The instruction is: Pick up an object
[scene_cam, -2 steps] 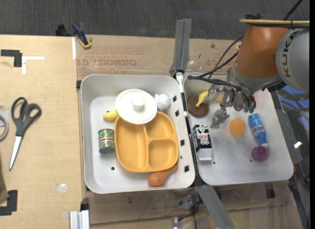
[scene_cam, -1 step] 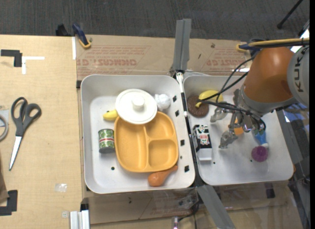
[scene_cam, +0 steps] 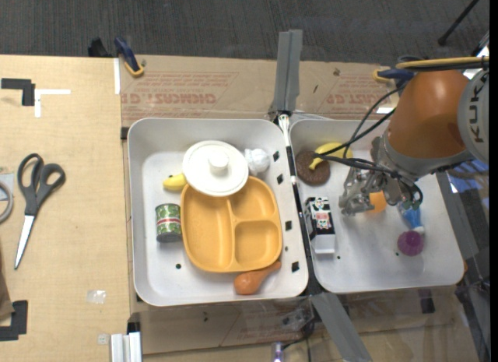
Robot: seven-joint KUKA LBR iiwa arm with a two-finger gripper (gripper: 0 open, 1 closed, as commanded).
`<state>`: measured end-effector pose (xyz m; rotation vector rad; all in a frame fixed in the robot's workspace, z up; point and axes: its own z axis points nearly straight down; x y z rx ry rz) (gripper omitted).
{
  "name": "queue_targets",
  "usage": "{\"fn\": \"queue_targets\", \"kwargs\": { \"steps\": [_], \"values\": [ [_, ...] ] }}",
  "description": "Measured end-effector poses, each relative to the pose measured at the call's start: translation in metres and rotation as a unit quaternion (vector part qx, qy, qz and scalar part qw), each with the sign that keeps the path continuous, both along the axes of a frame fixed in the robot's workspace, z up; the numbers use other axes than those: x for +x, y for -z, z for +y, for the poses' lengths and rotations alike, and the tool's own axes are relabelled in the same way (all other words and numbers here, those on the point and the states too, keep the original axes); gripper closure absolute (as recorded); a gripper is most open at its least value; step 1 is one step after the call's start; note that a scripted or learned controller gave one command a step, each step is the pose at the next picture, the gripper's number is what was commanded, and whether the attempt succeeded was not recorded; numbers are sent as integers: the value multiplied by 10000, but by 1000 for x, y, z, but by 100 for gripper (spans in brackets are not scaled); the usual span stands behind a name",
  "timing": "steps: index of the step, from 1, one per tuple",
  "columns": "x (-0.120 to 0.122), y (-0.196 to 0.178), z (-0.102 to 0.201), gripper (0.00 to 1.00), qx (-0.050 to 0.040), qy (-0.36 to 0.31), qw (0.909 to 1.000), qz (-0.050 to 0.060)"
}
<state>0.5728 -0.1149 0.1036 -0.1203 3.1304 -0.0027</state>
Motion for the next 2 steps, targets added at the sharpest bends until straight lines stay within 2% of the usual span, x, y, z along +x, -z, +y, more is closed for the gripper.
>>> {"fn": "queue_targets", "kwargs": {
  "steps": [1, 2],
  "values": [
    [42, -162, -19, 100, -2, -1956, 9807, 11],
    [60, -224, -84, 100, -15, -3327, 9430, 6]
  ]
}}
